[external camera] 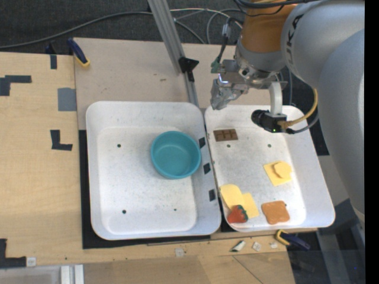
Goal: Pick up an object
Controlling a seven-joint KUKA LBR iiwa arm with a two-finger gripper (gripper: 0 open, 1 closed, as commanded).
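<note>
End effector [220, 97] hangs over right bin [308, 176] far rim, finger state unclear. Best bet: descend straight onto brown block [225, 135], centered before clamping.

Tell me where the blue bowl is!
The blue bowl sits in the left bin, near its right edge, just across from the little brown chocolate piece in the right bin.

Right bin [308, 176] middle open between chocolate piece [225, 135] and cheese [278, 172]. Teal bowl [174, 154] blocks left bin [106, 176] centre; metal post [172, 37] upper middle.
</note>
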